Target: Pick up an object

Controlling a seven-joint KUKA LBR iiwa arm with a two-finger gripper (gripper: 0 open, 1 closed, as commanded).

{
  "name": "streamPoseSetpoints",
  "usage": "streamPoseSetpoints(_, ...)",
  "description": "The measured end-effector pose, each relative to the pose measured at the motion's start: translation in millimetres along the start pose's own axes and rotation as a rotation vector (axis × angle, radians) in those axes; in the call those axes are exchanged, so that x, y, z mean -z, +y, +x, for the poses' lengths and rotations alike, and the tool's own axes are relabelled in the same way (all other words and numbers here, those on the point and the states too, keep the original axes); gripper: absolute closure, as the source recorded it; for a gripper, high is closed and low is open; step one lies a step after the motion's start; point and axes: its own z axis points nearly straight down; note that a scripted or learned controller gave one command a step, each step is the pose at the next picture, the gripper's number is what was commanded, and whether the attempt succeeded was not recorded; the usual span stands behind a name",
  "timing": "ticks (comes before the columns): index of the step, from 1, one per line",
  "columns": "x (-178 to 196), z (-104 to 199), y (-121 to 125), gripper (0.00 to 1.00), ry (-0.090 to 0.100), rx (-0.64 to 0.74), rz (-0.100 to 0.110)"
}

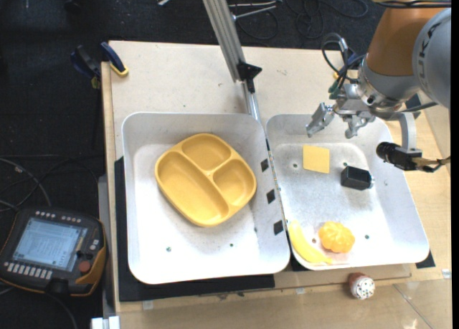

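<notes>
1. Camera view: the hand (pixel 334 124) hangs at upper right over the right bin's (pixel 401 241) far rim, fingers apart and holding nothing, likely poised to drop.
2. Nearest below it lies a yellow square (pixel 316 159); a black block (pixel 356 178) sits just right.
3. A yellow lump (pixel 336 237) rests lower down; a divided plate (pixel 206 178) occupies the left bin (pixel 143 249).

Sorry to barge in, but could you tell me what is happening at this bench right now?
The grey arm's pincer hangs open above the far end of the right bin, holding nothing. Below it lie a yellow square block, a small black piece, a banana and an orange lump. The left bin holds a yellow divided plate.
</notes>
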Motion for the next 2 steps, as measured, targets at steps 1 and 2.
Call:
streamPoseSetpoints(1, 0.0, 0.0, 0.0, 0.00, 0.000, 0.000, 0.000)
streamPoseSetpoints(2, -48.2, -2.8, 7.3, 0.00, -0.001, -0.001, 0.005)
